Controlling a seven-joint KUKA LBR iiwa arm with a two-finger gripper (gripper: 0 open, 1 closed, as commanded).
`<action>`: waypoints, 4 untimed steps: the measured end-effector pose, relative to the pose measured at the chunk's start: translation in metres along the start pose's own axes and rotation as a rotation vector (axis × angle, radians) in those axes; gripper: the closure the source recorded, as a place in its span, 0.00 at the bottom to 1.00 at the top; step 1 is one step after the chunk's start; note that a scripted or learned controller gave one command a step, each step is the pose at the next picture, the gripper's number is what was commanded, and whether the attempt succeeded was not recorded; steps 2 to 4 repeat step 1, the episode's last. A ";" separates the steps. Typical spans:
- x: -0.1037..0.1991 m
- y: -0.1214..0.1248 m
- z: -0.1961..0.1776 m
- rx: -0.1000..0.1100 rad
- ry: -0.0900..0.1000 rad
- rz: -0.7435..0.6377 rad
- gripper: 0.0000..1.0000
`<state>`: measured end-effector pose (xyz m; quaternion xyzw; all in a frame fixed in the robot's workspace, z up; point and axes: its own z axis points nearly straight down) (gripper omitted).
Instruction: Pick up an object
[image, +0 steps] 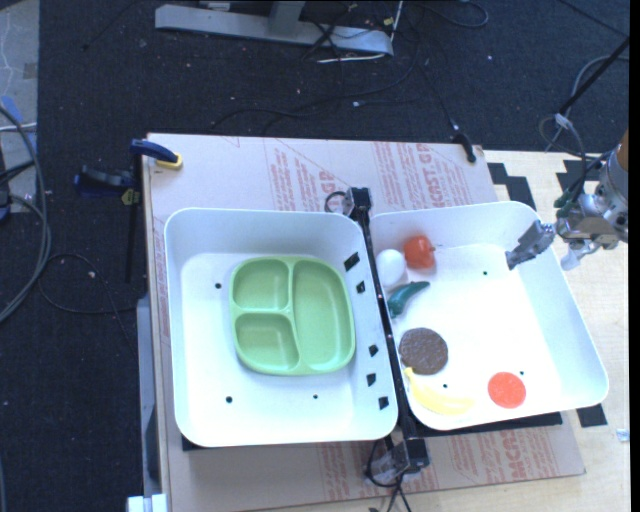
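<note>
- A green divided plate (293, 314) lies in the left bin (190, 330).
- The right bin (560, 320) holds a white egg (390, 266), orange ball (419, 251), teal piece (407, 294), brown disc (423, 349), banana (438, 398) and red disc (507, 389).
- The gripper (551, 250) hangs at the frame's right, above the right bin's upper right corner.

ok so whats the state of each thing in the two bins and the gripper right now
Light green divided plastic tray: flat in the left white bin, compartments bare.
White egg-shaped object: in the right white bin, touching the orange-red round object.
Teal curved object: lying flat.
Brown round patty: lying flat.
Yellow banana: lying flat.
Flat red disc: lying flat, alone.
Gripper: over the right bin's right rim, holding nothing.
</note>
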<state>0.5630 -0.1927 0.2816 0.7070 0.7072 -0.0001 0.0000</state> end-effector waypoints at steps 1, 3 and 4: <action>0.000 0.000 0.000 0.000 0.000 0.000 0.00; 0.000 0.000 0.000 0.000 0.000 0.000 0.00; 0.000 0.000 0.000 0.000 0.000 0.000 0.00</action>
